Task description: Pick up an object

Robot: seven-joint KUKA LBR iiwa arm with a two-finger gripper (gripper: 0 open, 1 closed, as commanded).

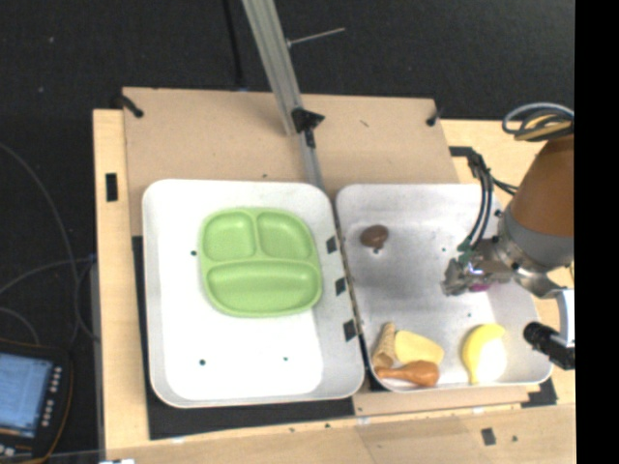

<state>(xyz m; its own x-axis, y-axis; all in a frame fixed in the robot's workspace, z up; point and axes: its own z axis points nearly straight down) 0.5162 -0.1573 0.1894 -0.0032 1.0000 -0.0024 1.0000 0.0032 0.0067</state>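
Tool (464, 276) of the grey arm hangs over the middle-right of the right shallow white bin (416, 206), low above its scuffed floor; how wide it stands I cannot tell, and nothing shows in its grip. Candidate objects lie along that bin's near edge: a rounded yellow lemon-like toy (484, 352) just below the tool, and further left a pale yellow wedge (418, 346) touching an orange carrot-shaped piece (411, 374) and a tan cone-shaped piece (385, 340). A small brown round object (374, 237) sits alone near the far-left corner. The left bin (174, 356) holds a green three-compartment plastic plate (259, 262). Likely the lemon-like toy is the easiest target: close, free on all sides, though it sits near the bin wall. Centre above it, straddle its narrow axis, descend straight, and close only when low enough that the round body cannot roll out.
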